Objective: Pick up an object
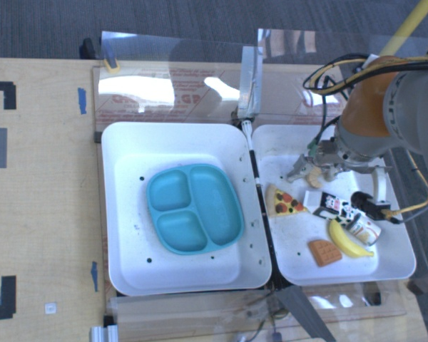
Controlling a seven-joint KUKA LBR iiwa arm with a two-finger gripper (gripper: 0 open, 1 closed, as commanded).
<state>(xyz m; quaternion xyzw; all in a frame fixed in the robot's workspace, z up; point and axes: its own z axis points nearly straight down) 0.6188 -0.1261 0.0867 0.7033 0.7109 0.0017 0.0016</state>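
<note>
My fingers (304, 168) hang apart, empty, above the pizza (286, 204): light, stiff, flat. I'd pinch it across its edges.

The end effector (304, 168) hangs over the right bin (399, 266), with the pizza slice (286, 203) just below it, the banana (347, 240) and cracker (324, 252) farther down to its right, and the divided plate (194, 207) in the left bin (121, 212) to its left.
</note>
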